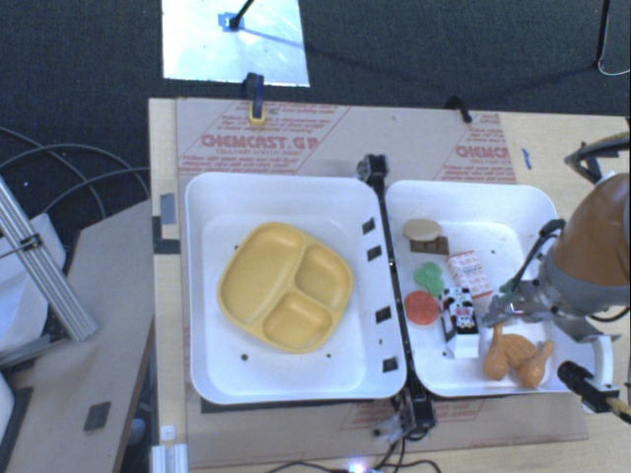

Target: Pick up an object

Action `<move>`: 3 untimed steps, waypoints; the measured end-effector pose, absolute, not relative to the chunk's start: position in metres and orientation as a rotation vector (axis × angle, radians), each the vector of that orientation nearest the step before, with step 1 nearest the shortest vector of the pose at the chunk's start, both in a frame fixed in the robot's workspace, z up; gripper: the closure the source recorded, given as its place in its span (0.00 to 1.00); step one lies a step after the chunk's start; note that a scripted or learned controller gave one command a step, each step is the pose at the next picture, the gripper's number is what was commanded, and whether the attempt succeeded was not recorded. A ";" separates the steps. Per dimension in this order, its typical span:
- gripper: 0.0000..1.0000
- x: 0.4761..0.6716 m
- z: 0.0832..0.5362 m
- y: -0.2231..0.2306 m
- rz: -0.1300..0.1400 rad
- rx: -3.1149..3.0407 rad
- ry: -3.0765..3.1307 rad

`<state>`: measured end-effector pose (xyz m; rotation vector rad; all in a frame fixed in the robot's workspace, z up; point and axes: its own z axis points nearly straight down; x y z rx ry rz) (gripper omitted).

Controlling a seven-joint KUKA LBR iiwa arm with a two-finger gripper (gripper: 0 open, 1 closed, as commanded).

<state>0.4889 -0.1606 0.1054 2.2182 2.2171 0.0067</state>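
Observation:
The right bin (537, 205) holds several small objects: a tan round piece (423, 230) above a brown block (429, 246), a red-and-white packet (469, 272), a green piece (428, 277), a red disc (422, 307), a black-and-white item (459, 308) and two orange drumstick shapes (515, 355). My gripper (499, 309) hangs low over the right bin's lower right part. It is just above the drumsticks and right of the black-and-white item. Nothing shows held in it.
The left bin (212, 205) holds a yellow compartment tray (286, 286). A black divider (386, 264) runs between the bins. The arm's orange band (596, 233) and grey wrist cover the right bin's right side. Cardboard lies under both bins.

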 end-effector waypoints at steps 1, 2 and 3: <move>1.00 0.490 0.116 -0.161 0.010 2.216 2.216; 1.00 0.491 0.126 -0.161 0.013 2.215 2.215; 1.00 0.492 0.137 -0.161 0.017 2.212 2.215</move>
